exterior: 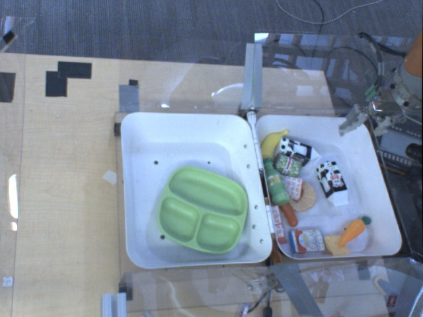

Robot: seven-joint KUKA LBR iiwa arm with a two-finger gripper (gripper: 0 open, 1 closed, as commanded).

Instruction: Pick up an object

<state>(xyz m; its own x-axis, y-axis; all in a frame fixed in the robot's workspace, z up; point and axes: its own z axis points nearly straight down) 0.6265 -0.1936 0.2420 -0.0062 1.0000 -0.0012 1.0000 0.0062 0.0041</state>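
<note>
Up at the right bin's [380, 177] far right corner, the hand [357, 116] hangs from the arm [406, 78] above the rim, holding nothing; whether it is spread or pressed together I cannot tell. Below and left of it lie a cow-print carton [330, 180], a second carton [292, 152], a banana [272, 142] and a green bottle [277, 189]. Farther below sits a carrot [353, 230]. Well left, a green tray [201, 209] fills the left bin [142, 177].

Right bin [370, 177] holds small toy foods — banana [272, 142], carrot [353, 230], cartons
</note>
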